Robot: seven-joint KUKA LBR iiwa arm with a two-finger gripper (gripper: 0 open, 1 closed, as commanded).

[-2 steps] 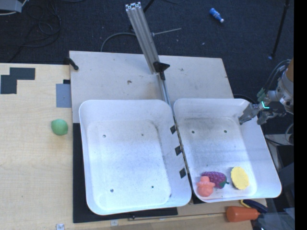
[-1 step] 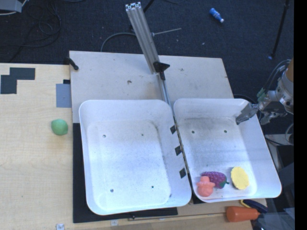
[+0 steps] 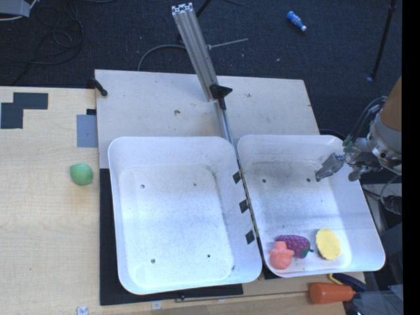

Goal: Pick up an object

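The gripper [image 3: 336, 165] hangs over the right bin [image 3: 289, 195], at its far right side, and whether it is released or clenched cannot be told from this view; nothing shows in its grasp. At the near end of that bin lie three things close together: a purple grape bunch [image 3: 293, 244], a pink toy [image 3: 281, 256] touching it on the left, and a yellow piece [image 3: 328, 243] just to the right. The left bin [image 3: 174, 209] stands beside it. A green ball [image 3: 81, 174] rests on the surface far to the left, and an orange object [image 3: 330, 293] lies near the right bin's near edge.
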